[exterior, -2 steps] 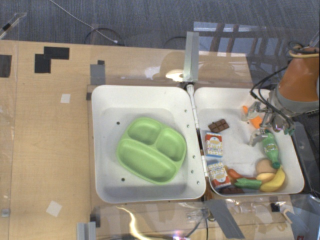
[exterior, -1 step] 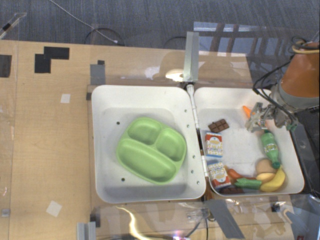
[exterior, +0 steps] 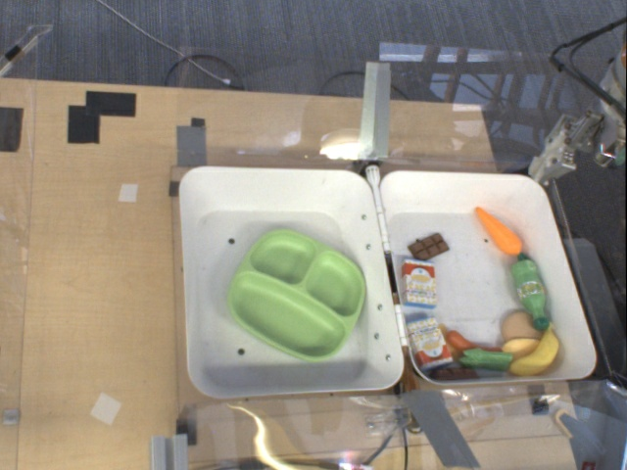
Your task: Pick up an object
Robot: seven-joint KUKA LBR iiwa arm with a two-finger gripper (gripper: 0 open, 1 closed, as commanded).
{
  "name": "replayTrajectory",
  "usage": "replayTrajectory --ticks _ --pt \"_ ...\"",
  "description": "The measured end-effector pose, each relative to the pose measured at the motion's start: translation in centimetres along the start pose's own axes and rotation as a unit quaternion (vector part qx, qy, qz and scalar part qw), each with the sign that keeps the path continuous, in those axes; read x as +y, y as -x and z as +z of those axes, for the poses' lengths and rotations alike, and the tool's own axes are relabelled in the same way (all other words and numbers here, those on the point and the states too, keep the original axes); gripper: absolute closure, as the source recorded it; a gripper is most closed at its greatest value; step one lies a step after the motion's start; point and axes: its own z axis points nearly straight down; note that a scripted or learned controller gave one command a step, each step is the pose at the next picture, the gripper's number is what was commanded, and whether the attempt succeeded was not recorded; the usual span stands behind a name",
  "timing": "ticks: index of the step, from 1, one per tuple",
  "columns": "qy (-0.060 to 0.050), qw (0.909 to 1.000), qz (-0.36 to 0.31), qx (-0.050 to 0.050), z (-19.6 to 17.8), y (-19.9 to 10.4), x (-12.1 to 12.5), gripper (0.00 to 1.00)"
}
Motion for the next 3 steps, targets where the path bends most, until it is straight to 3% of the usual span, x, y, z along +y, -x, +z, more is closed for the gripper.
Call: replayTrajectory --ticks 1,2,3 --pt "0.0 0.9955 0.095 0.003 -3.6 -0.6 5.0 1.0" --pt "0.0 0.9828 0.185 0.004 -6.4 -2.0 9.5 1.0" --pt "-0.001 0.9716 0.237 0.007 -1.9 -2.8 13.1 1.0"
